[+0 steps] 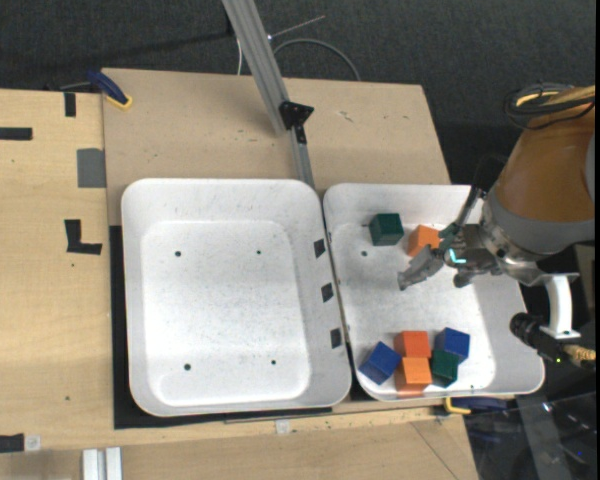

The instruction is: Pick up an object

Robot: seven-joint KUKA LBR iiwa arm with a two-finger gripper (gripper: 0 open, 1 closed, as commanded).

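One orange block is sitting just by the open jaws, at twelve o'clock from them, in the right bin.

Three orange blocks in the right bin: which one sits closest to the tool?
The lone orange block beside the tool, near the green block. The other two orange blocks sit in the cluster at the bin's near edge.

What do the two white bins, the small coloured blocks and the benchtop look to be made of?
The two shallow white bins look like moulded plastic: rounded corners, matte and speckled. The small coloured blocks, such as the green cube and the orange block, show flat opaque faces; painted wood, foam or plastic, I cannot tell which. The tan benchtop looks like unfinished plywood or fibreboard, dull and scuffed.
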